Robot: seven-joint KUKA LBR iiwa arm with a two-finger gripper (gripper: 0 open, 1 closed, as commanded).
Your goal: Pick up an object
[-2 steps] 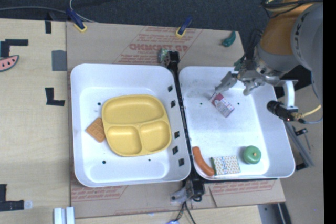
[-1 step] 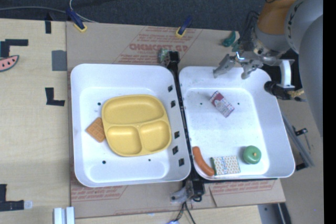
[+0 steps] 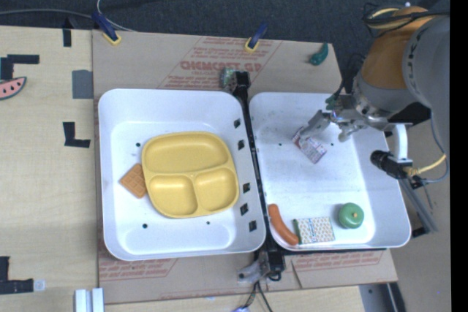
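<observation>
Claw point(image 3: 316, 137) in right bin point(image 3: 380, 179), fingers spread open just above small clear packet point(image 3: 314, 149); nothing gripped.

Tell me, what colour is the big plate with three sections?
Yellow: the plate in the left bin, seen in the camera view.

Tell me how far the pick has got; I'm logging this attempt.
Done: the grey arm's pincer is down inside the right white bin, at a small crumpled clear packet. In hand: nothing clearly; whether the packet is gripped cannot be told. Left: grasp and lift. The green round fruit, orange carrot-shaped toy and patterned flat pouch lie untouched along the near edge.
</observation>
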